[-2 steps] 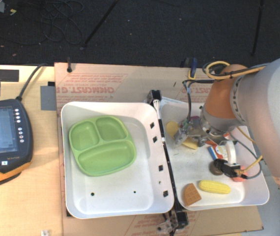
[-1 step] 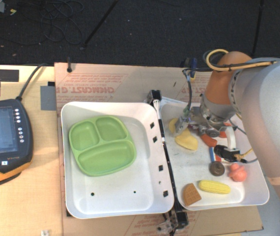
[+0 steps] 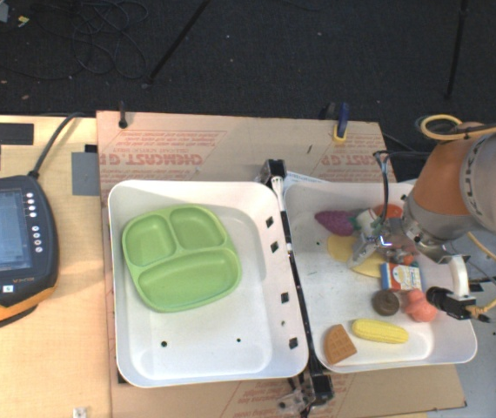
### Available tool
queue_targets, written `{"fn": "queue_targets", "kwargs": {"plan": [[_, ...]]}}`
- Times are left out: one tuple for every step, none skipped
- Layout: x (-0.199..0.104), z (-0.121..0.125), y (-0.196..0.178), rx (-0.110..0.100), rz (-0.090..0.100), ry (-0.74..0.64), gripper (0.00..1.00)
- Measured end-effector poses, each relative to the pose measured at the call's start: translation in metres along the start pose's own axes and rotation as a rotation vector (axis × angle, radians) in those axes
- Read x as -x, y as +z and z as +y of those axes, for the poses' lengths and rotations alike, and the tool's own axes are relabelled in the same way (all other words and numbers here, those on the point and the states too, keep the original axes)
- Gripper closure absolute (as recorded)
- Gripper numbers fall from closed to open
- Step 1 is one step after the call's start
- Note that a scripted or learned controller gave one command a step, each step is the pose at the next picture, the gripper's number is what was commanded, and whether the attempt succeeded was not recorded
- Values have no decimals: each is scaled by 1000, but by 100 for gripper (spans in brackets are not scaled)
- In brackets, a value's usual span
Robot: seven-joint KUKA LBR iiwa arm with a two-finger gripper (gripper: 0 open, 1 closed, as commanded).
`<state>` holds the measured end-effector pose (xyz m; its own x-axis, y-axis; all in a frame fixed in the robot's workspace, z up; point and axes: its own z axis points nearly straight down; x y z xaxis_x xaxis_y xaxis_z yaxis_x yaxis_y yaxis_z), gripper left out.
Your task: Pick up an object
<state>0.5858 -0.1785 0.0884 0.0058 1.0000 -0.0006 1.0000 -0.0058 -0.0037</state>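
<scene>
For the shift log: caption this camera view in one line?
Gripper low in the right bin among toy food; green divided plate in the left bin.

Two white bins sit side by side on a cardboard sheet (image 3: 231, 146). The left bin (image 3: 144, 347) holds a green divided plate (image 3: 181, 257). In the right bin (image 3: 457, 347), the arm (image 3: 457, 190) reaches in from the right of the frame, its gripper (image 3: 377, 240) low over a cluster of toys: a purple piece (image 3: 335, 222), a yellow piece (image 3: 342, 249), a small carton (image 3: 402, 277), a brown ball (image 3: 386, 302), a pink lump (image 3: 420, 306), a corn cob (image 3: 380, 331) and an orange cracker (image 3: 339, 344). A handheld screen (image 3: 9, 242) lies at the left edge.
</scene>
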Motion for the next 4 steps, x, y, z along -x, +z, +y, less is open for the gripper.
{"fn": "queue_targets", "kwargs": {"plan": [[-36,50,1,-45,7,1,0],[-55,49,1,-35,-1,7,0],[-53,50,1,-35,1,5,0],[-53,50,1,-35,2,3,0]]}}
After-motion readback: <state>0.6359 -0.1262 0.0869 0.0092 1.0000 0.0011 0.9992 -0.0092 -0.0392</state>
